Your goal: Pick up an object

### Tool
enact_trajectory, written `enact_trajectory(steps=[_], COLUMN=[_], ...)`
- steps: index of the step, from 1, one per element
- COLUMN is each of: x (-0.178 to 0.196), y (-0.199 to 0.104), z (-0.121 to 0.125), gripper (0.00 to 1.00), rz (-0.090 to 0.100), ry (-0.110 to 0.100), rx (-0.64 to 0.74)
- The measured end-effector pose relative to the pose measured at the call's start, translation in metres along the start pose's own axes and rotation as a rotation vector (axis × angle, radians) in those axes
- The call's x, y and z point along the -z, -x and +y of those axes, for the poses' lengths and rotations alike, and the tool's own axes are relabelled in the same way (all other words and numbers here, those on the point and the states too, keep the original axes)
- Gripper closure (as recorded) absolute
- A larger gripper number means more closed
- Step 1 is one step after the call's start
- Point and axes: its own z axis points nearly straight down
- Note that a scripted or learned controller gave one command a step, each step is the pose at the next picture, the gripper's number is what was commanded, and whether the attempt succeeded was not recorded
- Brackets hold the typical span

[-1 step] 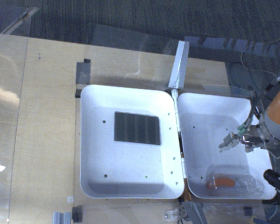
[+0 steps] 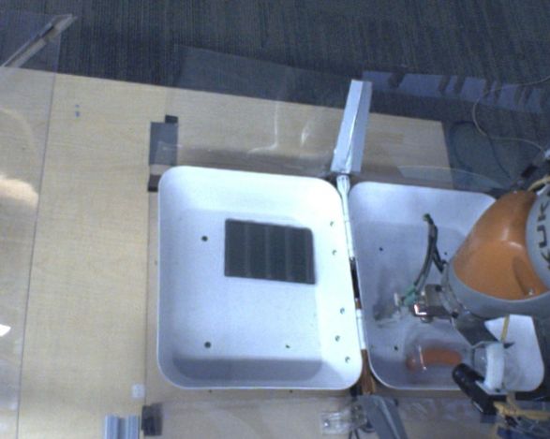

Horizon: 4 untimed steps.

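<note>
Reddish-brown cylinder-like object (image 2: 432,357) lies lengthwise left-right in the right bin (image 2: 384,268); gripper (image 2: 426,307) above it, finger state unclear.

- The scene is evenly and fairly brightly lit from above, with a cool cast on the two white bins and a warmer tone on the wooden tabletop (image 2: 83,276).
- The left bin (image 2: 188,255) shows a soft grey shadow along its near inner wall and a paler gradient across its floor.
- Left of the left bin, faint whitish reflections smear across a clear sheet over the tabletop.
- The right bin (image 2: 387,231), just beside the left bin, is darkened by the shadow of the arm (image 2: 503,253).
- The orange band on the arm carries a mild sheen.
- Detail is soft and slightly grainy throughout; small items in the right bin are blurred.
</note>
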Motion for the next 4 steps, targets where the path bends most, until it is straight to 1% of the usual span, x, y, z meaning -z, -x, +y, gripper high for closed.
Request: enact_trajectory(steps=[1, 2, 3, 4], x=[-0.002, -0.004, 0.112, 0.025], y=[-0.007, 0.000, 0.064, 0.068], z=[0.076, 0.134, 0.165, 0.078], gripper=[0.00, 0.00, 0.00, 0.00], rz=[0.000, 0.000, -0.002, 0.000], ry=[-0.002, -0.006, -0.008, -0.015], rx=[-0.131, -0.072, -0.084, -0.141])
